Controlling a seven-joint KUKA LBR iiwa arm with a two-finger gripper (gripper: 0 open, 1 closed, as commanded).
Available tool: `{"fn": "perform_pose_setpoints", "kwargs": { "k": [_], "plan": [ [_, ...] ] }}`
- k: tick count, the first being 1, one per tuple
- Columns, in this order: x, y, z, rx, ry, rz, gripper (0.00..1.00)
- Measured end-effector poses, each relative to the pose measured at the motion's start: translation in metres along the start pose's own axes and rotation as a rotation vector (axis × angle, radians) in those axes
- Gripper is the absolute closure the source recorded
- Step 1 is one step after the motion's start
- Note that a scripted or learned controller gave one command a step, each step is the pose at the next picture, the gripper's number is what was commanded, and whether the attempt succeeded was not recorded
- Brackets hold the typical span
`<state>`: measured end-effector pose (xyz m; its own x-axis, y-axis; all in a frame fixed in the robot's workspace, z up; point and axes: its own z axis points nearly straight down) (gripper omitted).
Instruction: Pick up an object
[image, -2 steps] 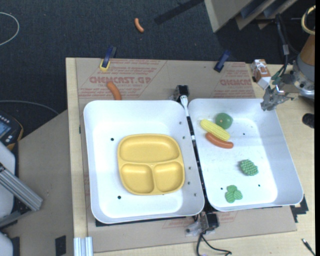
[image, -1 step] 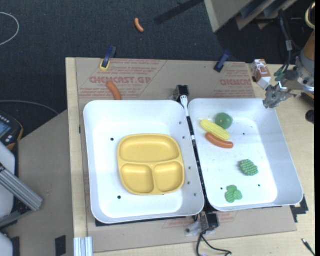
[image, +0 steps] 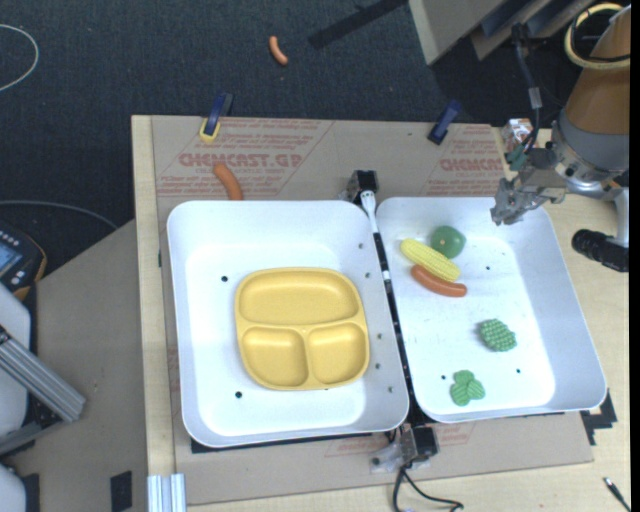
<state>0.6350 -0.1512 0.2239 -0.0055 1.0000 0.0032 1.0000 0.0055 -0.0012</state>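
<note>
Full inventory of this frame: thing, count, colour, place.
bins: 2, white, side by side on the bench
tray: 1, yellow, three compartments, in the left bin
corn: 1, yellow, right bin, far part
green ball: 1, green, right bin, just behind the corn
sausage: 1, orange, right bin, touching the corn's near side
leafy pieces: 2, green, right bin, near part
loose sausages: 2, orange, one on the board behind the left bin, one on the floor
clamps: 2, blue, board's far edge
arm: 1, grey and orange, top right
hand: 1, grey, over the right bin's far rim

Red print on the cardboard sheet (image: 300, 150) reads "CHEMCAST GP", partly hidden.
</note>
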Motion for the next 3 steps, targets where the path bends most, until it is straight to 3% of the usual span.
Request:
{"fn": "perform_pose_setpoints", "kwargs": {
  "k": [1, 3],
  "plan": [
    [0.057, -0.008, 0.000, 0.001, -0.001, 0.000, 1.00],
    [0.077, 0.005, -0.011, -0.005, -0.004, 0.004, 1.00]
  ]
}}
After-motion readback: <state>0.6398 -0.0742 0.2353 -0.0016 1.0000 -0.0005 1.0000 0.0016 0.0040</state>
